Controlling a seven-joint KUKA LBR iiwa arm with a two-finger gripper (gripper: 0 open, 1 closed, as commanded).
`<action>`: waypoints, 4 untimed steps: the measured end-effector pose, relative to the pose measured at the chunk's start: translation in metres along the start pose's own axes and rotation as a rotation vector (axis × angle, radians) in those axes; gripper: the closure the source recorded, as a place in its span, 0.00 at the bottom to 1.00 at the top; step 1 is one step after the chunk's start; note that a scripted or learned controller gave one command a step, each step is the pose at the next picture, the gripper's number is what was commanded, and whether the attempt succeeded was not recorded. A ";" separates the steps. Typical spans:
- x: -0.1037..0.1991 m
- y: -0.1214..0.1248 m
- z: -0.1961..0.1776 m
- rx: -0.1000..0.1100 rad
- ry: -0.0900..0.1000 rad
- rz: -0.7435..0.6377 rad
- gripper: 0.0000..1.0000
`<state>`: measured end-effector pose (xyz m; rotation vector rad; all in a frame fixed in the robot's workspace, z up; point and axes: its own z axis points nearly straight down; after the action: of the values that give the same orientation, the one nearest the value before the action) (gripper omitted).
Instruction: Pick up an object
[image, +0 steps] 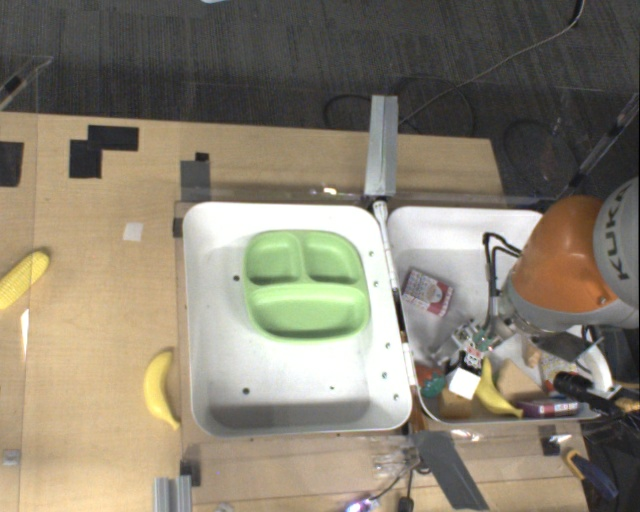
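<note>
I see the arm (565, 262) reaching into the right bin (450, 225), its jaws low among the clutter near a small white cube (463, 383) and a yellow banana (491, 392) just beside them. I cannot tell whether the jaws are apart or together. The left bin (210, 300) holds a green divided plate (303, 282).

Arm (565, 265) reaches in, wrist angled downward.

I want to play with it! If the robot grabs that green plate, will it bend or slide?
The green plate looks like moulded plastic, so probably stiff and light. Its smooth, rounded rim might slip from a grip. It lies flat in the left bin, so it's unlikely to roll.
</note>
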<state>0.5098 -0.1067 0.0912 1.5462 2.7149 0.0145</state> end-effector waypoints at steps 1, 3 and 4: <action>-0.001 0.004 -0.012 -0.009 -0.003 0.000 1.00; 0.017 0.073 -0.124 0.013 0.007 0.131 1.00; -0.011 0.110 -0.133 0.013 0.005 0.348 1.00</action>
<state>0.6075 -0.0604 0.2262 2.0004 2.4155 0.0055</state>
